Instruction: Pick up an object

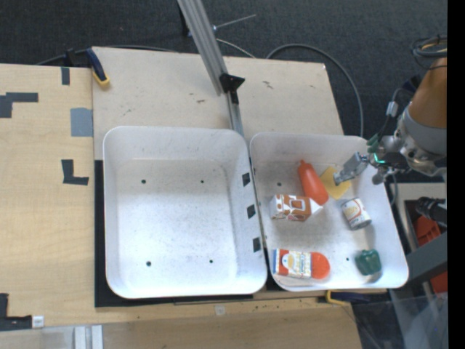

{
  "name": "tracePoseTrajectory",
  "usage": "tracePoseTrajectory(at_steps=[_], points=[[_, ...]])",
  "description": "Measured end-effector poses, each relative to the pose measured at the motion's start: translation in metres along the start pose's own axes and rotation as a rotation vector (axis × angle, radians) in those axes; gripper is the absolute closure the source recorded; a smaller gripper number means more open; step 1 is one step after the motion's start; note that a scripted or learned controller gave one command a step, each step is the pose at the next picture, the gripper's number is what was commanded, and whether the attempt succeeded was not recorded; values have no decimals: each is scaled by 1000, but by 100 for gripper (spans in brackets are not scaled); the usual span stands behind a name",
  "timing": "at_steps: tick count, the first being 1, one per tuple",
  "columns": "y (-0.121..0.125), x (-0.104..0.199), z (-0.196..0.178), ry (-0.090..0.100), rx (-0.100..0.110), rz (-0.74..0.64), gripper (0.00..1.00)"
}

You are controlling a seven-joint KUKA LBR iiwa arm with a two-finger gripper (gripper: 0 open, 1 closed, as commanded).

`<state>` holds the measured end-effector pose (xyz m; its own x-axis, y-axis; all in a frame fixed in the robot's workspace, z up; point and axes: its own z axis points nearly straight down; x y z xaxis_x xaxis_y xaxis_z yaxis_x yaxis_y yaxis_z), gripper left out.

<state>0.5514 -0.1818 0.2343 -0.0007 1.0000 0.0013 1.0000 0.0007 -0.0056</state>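
Observation:
The right bin holds several objects. An orange-red bottle lies near its middle. A yellow piece sits just right of the bottle. A small brown and white carton lies below the bottle. A silver can rests toward the right side. A red and white packet lies at the front. A green object sits in the front right corner. My gripper hangs over the bin's right part, just above the yellow piece, at the end of the grey arm with its orange band.
The left bin stands beside the right one on the wooden bench. A metal pole slants across the back. A blue and yellow clamp lies at the bench's back left. Cables trail behind the right bin.

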Motion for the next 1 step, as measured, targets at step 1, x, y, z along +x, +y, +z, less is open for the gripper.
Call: tracePoseTrajectory(at_steps=[1], points=[[1, 0, -2, -1, -4, -1, 0]])
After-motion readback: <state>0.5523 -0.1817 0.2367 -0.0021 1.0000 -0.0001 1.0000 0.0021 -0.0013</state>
